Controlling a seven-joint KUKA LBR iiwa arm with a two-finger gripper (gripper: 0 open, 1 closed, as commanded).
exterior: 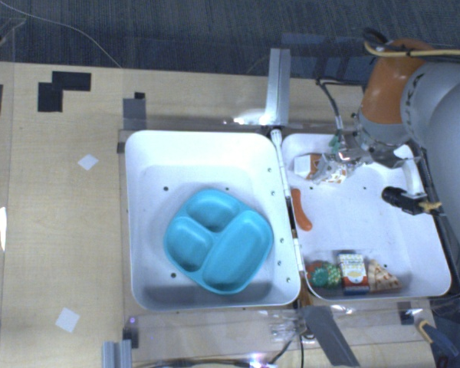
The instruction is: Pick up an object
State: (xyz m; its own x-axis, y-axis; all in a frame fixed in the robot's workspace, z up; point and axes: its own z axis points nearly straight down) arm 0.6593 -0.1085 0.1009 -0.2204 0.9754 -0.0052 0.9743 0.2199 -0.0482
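My gripper (333,162) hangs low over the far left corner of the right bin (383,213), under the grey arm with its orange band (385,90). A small orange, brown and white object (327,170) lies right at the gripper's tip; whether it sits between the fingers is hidden. An orange carrot-like piece (300,210) lies along the bin's left wall. At the front of that bin sit a green item (320,274), a small red and green box (352,271) and a tan waffle-like piece (383,276).
The left bin (149,175) holds a blue three-compartment plate (218,239). A metal post (277,87) stands behind the divider between the bins. A black fitting (402,198) and cables run down the arm's side over the right bin.
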